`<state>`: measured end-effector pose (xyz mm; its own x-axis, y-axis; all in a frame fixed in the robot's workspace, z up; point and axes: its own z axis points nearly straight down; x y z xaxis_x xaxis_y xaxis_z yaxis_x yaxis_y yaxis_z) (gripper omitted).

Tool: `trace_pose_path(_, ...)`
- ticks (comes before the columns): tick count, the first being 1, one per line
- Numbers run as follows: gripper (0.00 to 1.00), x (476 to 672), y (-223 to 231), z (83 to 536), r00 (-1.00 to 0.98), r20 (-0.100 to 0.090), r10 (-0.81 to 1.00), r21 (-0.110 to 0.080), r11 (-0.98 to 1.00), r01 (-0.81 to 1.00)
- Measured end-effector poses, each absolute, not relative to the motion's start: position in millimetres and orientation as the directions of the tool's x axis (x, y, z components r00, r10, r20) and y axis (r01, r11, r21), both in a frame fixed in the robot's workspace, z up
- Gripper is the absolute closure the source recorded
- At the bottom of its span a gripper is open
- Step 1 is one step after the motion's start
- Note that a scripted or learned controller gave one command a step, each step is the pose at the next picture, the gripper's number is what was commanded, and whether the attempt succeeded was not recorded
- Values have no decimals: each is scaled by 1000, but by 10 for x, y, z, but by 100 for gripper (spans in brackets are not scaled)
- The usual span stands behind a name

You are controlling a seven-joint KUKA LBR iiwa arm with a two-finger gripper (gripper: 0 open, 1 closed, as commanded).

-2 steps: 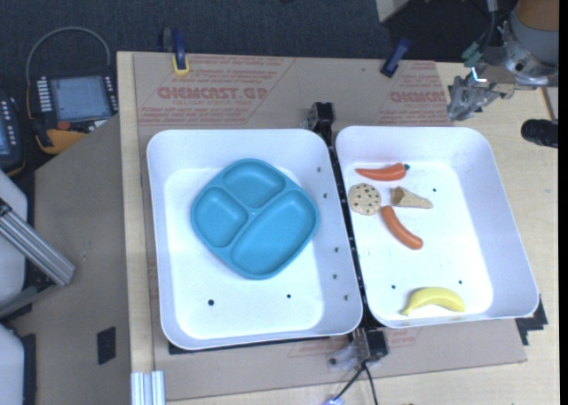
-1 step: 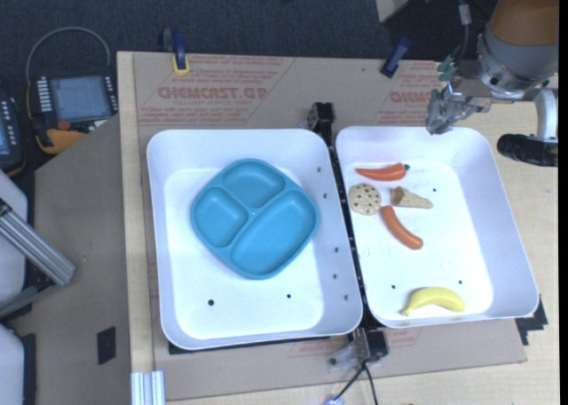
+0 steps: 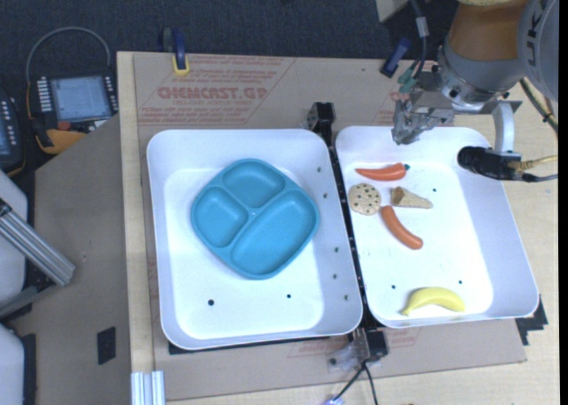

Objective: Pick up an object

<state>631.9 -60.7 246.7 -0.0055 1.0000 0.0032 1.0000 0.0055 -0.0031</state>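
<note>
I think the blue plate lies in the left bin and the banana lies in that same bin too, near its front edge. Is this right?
Not quite. The camera view shows the blue plate in the left bin, but the banana lies in the right bin, near its front edge.

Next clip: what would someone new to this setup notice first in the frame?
Most likely the blue divided plate, lying alone in the left bin. Next, the toy food scattered in the right bin: a chilli pepper, cookie, hot dog sausage and banana. The tool hangs over that bin's far edge, touching none of them.
</note>
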Motion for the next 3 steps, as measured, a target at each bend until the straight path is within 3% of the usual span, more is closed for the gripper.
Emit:
trace_pose_path(1, 100, 6248, -135, 2388, -6, 3, 1000, -3, 6, 1000)
trace_pose_path(3, 100, 5877, 847, 2191, -6, 3, 1000, -5, 6, 1000)
